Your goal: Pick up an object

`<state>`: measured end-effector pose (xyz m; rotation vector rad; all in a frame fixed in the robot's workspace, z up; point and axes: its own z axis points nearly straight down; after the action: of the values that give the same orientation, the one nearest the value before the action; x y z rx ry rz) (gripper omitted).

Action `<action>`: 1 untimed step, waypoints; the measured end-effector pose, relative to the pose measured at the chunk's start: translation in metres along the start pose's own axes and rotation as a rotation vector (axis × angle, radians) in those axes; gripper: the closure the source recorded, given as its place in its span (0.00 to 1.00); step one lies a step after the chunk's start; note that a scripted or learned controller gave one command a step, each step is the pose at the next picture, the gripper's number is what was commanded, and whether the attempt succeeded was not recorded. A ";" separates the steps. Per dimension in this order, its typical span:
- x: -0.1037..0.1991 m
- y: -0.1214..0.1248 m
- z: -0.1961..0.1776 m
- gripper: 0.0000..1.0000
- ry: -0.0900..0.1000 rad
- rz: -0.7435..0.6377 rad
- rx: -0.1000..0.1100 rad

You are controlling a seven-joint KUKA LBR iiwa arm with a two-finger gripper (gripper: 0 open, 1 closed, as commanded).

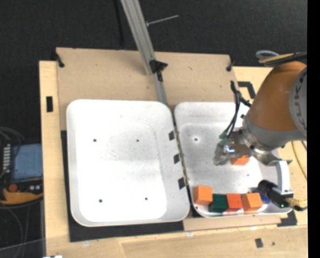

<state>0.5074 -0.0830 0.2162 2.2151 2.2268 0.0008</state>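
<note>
The arm (pixel 278 109), reaching in from three o'clock, hangs its tool (pixel 226 153) over the right bin (pixel 203 122); whether it is open I cannot tell. An orange block (pixel 240 159) sits just beside it. More blocks (pixel 228 200) line six o'clock.

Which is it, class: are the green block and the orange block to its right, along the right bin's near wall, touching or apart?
Touching. The camera view shows the green block and the orange block side by side with no gap between them.
</note>
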 end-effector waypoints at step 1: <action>0.043 0.001 0.000 1.00 0.003 -0.002 0.002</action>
<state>0.5084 -0.0397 0.2163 2.2155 2.2315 0.0009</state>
